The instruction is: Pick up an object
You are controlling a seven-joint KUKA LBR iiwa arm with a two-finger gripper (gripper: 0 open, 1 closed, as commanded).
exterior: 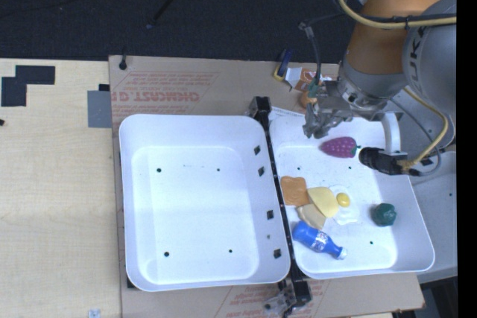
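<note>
My gripper [316, 129] hangs over the far left corner of the right bin [425, 249], near its back wall. A purple berry-shaped toy [339, 147] lies just to the right of the gripper, apart from it. Further toward the front lie an orange-brown toast slice [294, 191], a yellow wedge [323, 199], a fried egg toy [343, 202], a tan piece [313, 217] and a blue bottle [317, 240]. A dark green round toy [384, 214] sits alone at the right. I see nothing held in the gripper.
The left bin [127, 190] stands beside the right one, with a black divider strip [270, 182] between them. Both rest on a cardboard sheet [179, 82]. Small items [292, 75] lie on the cardboard behind the right bin.
</note>
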